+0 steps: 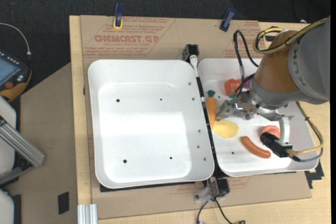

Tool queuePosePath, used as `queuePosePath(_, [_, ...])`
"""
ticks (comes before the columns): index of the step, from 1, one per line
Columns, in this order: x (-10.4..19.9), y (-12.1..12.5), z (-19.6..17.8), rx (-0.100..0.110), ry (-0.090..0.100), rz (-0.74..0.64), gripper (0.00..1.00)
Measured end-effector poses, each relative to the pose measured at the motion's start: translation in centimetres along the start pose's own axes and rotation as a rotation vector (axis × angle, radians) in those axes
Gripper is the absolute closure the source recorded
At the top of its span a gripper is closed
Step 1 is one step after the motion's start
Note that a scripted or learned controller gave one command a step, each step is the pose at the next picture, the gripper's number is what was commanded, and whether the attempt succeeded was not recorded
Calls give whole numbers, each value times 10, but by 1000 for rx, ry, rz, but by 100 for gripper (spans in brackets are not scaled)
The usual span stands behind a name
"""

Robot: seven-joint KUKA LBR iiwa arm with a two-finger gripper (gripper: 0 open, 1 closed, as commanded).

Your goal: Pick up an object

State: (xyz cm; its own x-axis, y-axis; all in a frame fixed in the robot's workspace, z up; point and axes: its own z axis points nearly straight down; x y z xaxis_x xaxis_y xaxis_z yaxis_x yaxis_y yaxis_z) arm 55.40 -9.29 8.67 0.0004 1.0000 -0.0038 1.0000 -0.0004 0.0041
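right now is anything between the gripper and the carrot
Nothing visible. The gripper hangs just right of the carrot, which lies along the right bin's left wall, with a yellow piece just below.

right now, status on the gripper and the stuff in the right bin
Gripper low in right white bin, over orange carrot and yellow lemon-shaped piece. Nothing seen held. Brown sausage and pink piece lie apart.

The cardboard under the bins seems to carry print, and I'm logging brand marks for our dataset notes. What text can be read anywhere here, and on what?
"CHEMCAST G P" in red on the cardboard sheet, above the left bin.
Smaller red lines around it and above the right bin: too blurred to read.
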Motion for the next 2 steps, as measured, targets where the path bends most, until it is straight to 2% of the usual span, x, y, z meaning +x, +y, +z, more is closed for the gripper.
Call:
queuePosePath(1, [14, -77, -103, 4, 5, 1, 0])
queuePosePath(2, [-37, -74, -114, 1, 1, 3, 0])
